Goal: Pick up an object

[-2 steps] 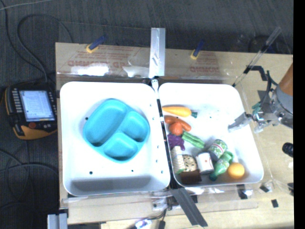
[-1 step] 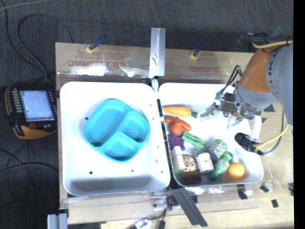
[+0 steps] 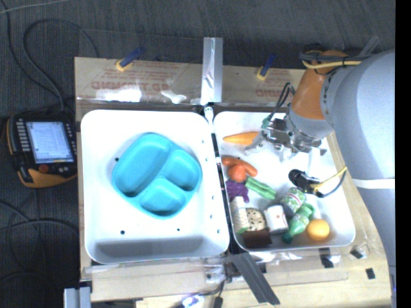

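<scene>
The gripper (image 3: 277, 140) hangs over the back of the right bin (image 3: 343, 236), close beside an orange carrot-shaped toy (image 3: 241, 137) that lies near the bin's back left corner; whether its fingers are parted or closed cannot be told from this slanted view, and nothing is visibly caught between them. The other candidates crowd the front half of that bin: a red-orange piece (image 3: 240, 171), a purple piece (image 3: 236, 189), a green piece (image 3: 260, 188), small boxes (image 3: 255, 221) and an orange ball (image 3: 318, 229). The carrot looks like the soundest choice, since it lies apart from the pile; a good try would probably centre over its thick middle, span its narrow width and go down straight. The left bin (image 3: 96, 236) holds a blue divided tray (image 3: 157, 174). Reddish printing on the board (image 3: 128, 79) behind the bins and the boxes' labels are too small to read.
</scene>
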